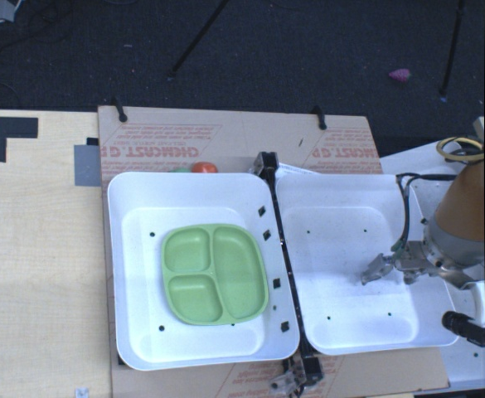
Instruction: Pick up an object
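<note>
Pale green three-compartment plastic plate (215, 274): flat in left shallow white bin (134, 206), untouched. Grey two-finger gripper (375, 274): low over right shallow white bin (350, 191), jaws apparently released, nothing between. Pick outstanding.

Green three-compartment plate (215, 274) lies flat in left bin (134, 206).

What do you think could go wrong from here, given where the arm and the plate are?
1. The gripper sits over the right bin, while the green divided plate lies in the left bin; closing here would likely grab nothing.
2. The plate lies flat and wide, so a two-finger grasp may slip off its rim.
3. Crossing over, the arm could clip the black divider between the bins.
</note>
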Controlling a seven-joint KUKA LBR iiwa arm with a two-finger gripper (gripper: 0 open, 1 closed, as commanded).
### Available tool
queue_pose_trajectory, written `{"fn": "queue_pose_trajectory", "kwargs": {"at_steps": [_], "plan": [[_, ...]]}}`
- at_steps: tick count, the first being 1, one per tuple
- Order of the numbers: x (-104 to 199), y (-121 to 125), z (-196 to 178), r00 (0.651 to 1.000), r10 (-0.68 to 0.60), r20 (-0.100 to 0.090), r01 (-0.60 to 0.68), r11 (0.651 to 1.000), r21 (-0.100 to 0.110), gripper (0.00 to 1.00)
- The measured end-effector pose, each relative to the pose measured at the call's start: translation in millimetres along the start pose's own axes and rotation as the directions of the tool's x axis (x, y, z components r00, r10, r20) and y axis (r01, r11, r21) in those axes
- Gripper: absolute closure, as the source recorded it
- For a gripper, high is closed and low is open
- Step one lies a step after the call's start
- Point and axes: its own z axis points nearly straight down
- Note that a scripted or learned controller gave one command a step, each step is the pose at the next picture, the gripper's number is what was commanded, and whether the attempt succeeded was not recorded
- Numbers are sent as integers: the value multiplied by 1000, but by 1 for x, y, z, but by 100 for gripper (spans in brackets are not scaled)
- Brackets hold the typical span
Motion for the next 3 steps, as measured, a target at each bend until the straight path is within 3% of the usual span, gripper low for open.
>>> {"fn": "queue_pose_trajectory", "kwargs": {"at_steps": [1,2,3], "plan": [[1,0,28,1000,2,2,-2,1000,-3,0],[0,1,16,1000,4,2,-4,1000,-5,100],[9,2,-31,1000,-2,3,2,1000,-7,100]]}}
